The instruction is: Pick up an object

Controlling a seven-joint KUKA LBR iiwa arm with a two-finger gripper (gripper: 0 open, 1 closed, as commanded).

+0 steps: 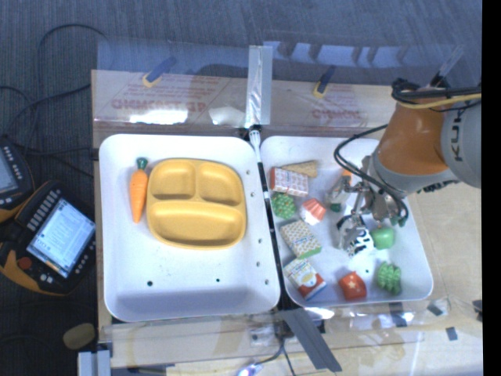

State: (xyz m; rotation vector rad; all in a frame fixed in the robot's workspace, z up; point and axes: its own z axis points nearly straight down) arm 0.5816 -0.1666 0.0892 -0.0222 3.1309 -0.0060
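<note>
Your hand [362, 224] hangs low in the right bin [423, 288], just beside the green apple [383, 237], above a black-and-white toy [359, 244]; whether it grips, you cannot tell.

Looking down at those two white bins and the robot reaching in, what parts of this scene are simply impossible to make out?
- Camera view: whether the gripper holds anything; its own dark metal parts and cables clutter the spot.
- The black-and-white object under it: too small to identify.
- The green object beside it: partly covered by the gripper.
- Printing on the small boxes, such as the checkered one: too fine to read.
- The arm: cut off by the right edge.
</note>
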